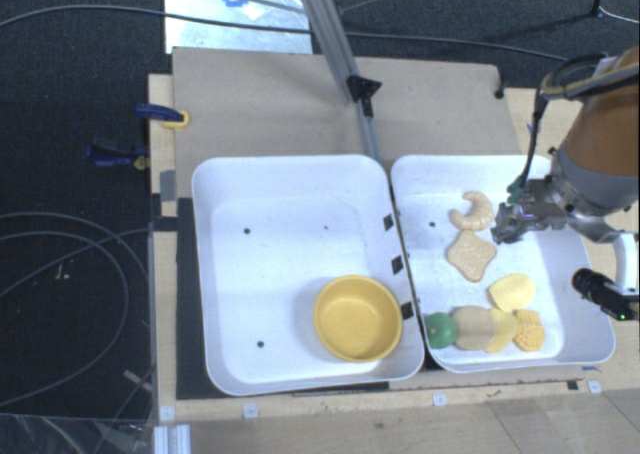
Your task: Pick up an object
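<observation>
**Robot arm hangs over a bin of toy food**

A grey KUKA arm [600,157] with an orange band above its wrist reaches in from the right over a tan counter [270,102] bearing two shallow white bins set side by side. Its dark end effector [512,223] sits low over the right bin [440,182], just beside a curled, cream-coloured pastry piece [474,210] and just above a flat beige biscuit-shaped piece [471,255]. Whether it is spread wide or drawn narrow cannot be told from this angle, and nothing can be made out in its grip.

Lower in the same bin lies a pale yellow slice [511,292]. Along the near wall is a tight row: a small green piece [438,328] at the left corner, a tan oval piece [472,326] touching it, a yellow wedge [501,332], then an orange waffle-patterned piece [529,330].

In the left bin [250,192], a yellow bowl [357,317] stands upright near the front right corner. A slanted metal pole [330,32] crosses the counter from the top of the view, and blue and yellow clamps [150,127] grip the counter's left edge. Black cables [60,272] curl on the dark floor at left.
</observation>
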Motion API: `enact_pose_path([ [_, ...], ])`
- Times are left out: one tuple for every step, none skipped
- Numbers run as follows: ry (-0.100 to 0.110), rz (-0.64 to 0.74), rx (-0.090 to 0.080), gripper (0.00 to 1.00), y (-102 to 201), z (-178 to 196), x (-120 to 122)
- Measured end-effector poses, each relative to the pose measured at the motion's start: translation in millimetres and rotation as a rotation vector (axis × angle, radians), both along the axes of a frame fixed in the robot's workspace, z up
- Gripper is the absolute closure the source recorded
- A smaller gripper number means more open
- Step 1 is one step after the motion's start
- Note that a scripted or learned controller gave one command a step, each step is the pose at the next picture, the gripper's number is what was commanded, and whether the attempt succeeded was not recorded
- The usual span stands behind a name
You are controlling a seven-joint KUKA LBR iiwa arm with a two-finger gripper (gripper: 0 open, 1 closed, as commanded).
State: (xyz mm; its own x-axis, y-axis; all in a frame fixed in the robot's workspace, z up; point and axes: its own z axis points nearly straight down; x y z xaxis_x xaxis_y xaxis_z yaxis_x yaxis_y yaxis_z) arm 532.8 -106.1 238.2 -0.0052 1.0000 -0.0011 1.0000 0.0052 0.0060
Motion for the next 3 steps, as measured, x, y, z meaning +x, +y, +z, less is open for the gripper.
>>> enact_pose_path([
  [0.004, 0.005, 0.003, 1.00, 56.4, -10.1, 2.3],
  [0.005, 0.007, 0.004, 1.00, 117.9, -16.1, -2.6],
  [0.005, 0.006, 0.004, 1.00, 174.9, -22.1, -5.1],
])
